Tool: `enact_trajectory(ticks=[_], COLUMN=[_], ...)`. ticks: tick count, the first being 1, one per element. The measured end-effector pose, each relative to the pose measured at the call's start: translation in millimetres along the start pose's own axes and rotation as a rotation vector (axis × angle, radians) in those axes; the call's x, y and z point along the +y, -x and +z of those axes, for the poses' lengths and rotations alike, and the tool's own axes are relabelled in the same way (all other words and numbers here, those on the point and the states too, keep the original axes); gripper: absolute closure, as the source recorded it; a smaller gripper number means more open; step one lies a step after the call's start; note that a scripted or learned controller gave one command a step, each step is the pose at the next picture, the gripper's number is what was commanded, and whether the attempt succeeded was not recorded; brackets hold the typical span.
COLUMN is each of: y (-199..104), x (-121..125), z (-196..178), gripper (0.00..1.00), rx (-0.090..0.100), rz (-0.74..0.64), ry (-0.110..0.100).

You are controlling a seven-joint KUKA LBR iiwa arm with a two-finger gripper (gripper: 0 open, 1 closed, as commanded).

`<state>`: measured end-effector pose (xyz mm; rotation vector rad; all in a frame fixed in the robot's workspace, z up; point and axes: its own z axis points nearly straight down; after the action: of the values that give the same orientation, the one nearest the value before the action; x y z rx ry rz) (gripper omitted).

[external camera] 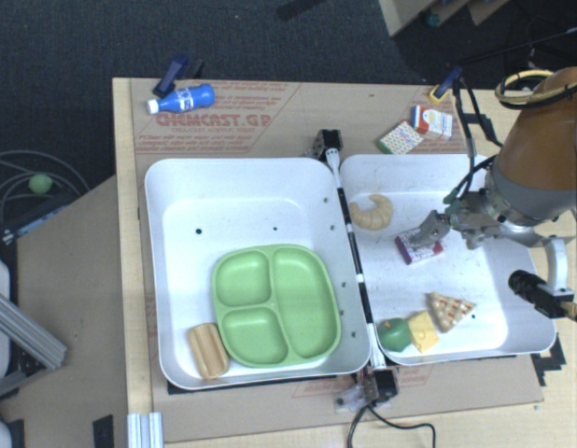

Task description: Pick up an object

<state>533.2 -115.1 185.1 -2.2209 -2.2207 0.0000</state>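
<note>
Nearest the camera, a black clamp is seen where the two bins meet on the brown cardboard-topped desk. Just behind it, in the left white plastic bin, a tan bread-like block lies touching the near-left edge of a pale green divided plate.

In the near part of the right white plastic bin, a green round toy fruit, a yellow cheese-like wedge and a toy pizza slice are clustered, the first two touching.

Further back, a small pink-and-grey flat object lies in the middle of the right bin. The two-finger gripper is lowered right at this object's far-right end. Whether the gripper is open, closed or gripping cannot be told at this size. This object is judged to be the one being attempted. It is likely light and fairly stiff, and being low and flat it may slide on the smooth bin floor. It would best be taken across its narrow width, with the tips pressed close to the floor.

Just beyond, a tan toy croissant rests near the bin's left wall, apart from the gripper.

Farthest off on the desk, a blue-and-white bottle and some small printed boxes are laid.
</note>
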Motion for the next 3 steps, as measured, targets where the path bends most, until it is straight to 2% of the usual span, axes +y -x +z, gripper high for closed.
enact_trajectory(ticks=[1,2,3], y=[9.0,8.8,8.7], x=[51.7,53.3,53.1], z=[95.9,84.6,84.8], gripper=[0.00,1.00,0.00], rx=[-0.004,-0.005,-0.005], rz=[-0.001,-0.001,0.000], ry=[0.011,0.017,0.017])
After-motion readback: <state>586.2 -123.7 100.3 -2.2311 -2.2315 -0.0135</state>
